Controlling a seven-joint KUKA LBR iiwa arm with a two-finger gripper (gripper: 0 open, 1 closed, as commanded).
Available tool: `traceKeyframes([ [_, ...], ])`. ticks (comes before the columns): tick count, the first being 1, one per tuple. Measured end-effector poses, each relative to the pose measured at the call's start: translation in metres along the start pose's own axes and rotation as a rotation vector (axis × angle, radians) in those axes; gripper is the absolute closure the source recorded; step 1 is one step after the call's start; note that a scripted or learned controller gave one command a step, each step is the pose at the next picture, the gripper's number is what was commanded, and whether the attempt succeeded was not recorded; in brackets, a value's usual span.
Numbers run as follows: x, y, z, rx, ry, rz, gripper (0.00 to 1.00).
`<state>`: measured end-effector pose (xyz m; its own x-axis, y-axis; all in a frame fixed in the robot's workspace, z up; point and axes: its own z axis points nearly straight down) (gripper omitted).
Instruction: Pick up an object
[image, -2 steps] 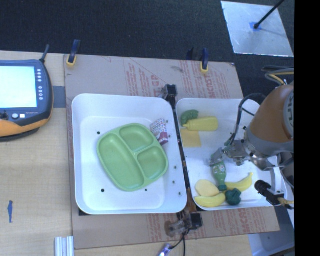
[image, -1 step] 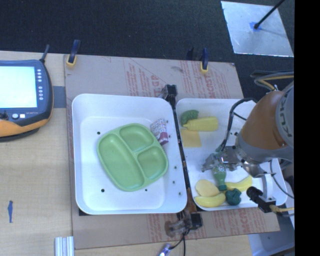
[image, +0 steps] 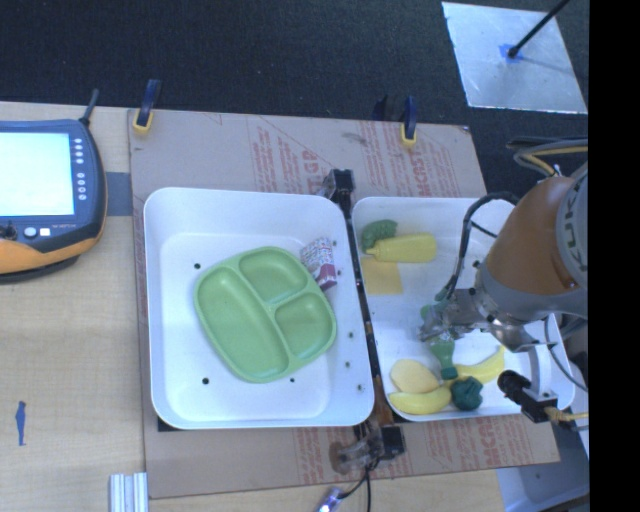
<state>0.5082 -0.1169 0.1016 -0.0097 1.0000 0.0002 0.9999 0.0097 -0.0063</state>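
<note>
Your arm (image: 530, 250) reaches over the right bin (image: 400, 208), pincer (image: 440, 328) low among the toys — whether it is spread or pinching, you cannot tell. Far to its left lies the green plate (image: 265, 312); beyond it, the corn (image: 403, 248); just below, a green piece (image: 443, 354) and bananas (image: 420, 402). The crowding could cause a miss — fingers may strike neighbours and close on nothing.
</note>
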Motion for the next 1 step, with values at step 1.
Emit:
traceKeyframes([
  [1, 0.066, 0.0761, -0.0912, -0.005, 0.001, 0.005, 1.0],
])
